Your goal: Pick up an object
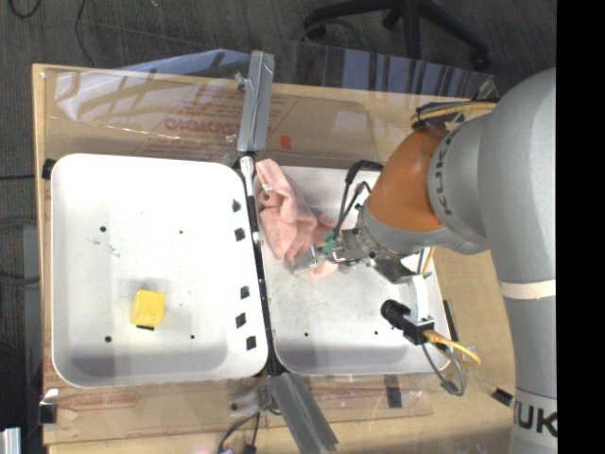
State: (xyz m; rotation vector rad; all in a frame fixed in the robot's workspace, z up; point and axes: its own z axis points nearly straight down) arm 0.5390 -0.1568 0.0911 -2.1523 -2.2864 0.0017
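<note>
Pink cloth (284, 218) (one), yellow block (148, 308) (one)

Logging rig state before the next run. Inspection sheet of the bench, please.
Surface: wooden bench bearing two shallow white bins, left bin and right bin, side by side.
Job's things: pink cloth crumpled at the right bin's upper left; yellow block in the left bin.
Clutter: nothing seen.
Grippers: pincer low at the cloth's edge; finger state unclear.
Cables: black and yellow cables by the right bin.
Surroundings: dark carpet, office chair base beyond the bench.
</note>
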